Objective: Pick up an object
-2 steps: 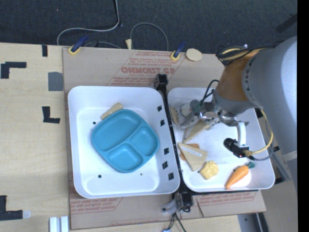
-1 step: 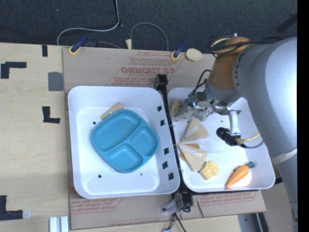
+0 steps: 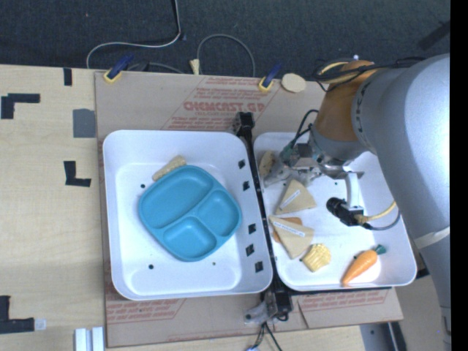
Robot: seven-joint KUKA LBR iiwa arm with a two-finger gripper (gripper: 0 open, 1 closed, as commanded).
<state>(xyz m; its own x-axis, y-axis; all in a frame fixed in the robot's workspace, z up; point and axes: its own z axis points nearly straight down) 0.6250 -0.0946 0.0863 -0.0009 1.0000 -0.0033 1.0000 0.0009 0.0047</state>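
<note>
Camera view, from above at a slant: the claw (image 3: 287,163) reaches down into the far left part of the right bin (image 3: 387,196), below the grey arm (image 3: 417,130) with its orange band (image 3: 338,112). Whether the claw is spread or pressed together cannot be told, and nothing can be seen between its tips. Just near of it lies a tan wedge (image 3: 295,196), with a second wedge (image 3: 292,232) nearer still. A small yellow piece (image 3: 317,257) sits just right of that second wedge, and a carrot (image 3: 360,266) lies at the bin's near right. The left bin (image 3: 121,196) holds a blue tray (image 3: 190,212) with three compartments, and a tan piece (image 3: 169,168) touches the tray's far left edge. Both bins rest on cardboard (image 3: 212,101) over a wooden bench (image 3: 44,232).
</note>
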